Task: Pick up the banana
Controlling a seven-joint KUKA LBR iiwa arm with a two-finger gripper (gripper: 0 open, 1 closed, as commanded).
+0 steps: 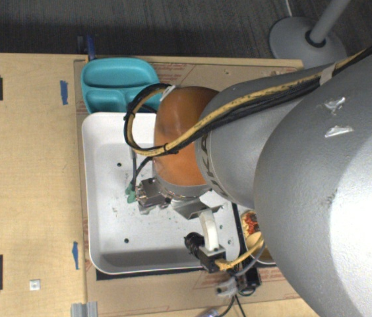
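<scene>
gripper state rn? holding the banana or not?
Gripper: cannot be told. It is low over the white bin, with the arm's orange band covering it from above.

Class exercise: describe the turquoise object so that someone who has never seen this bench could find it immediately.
Find the white bin on the cardboard-covered bench. Just past its far rim sits the turquoise plastic container, a rounded tray with compartments. It is the only bright blue-green object, unlike the grey and orange arm beside it.
</scene>
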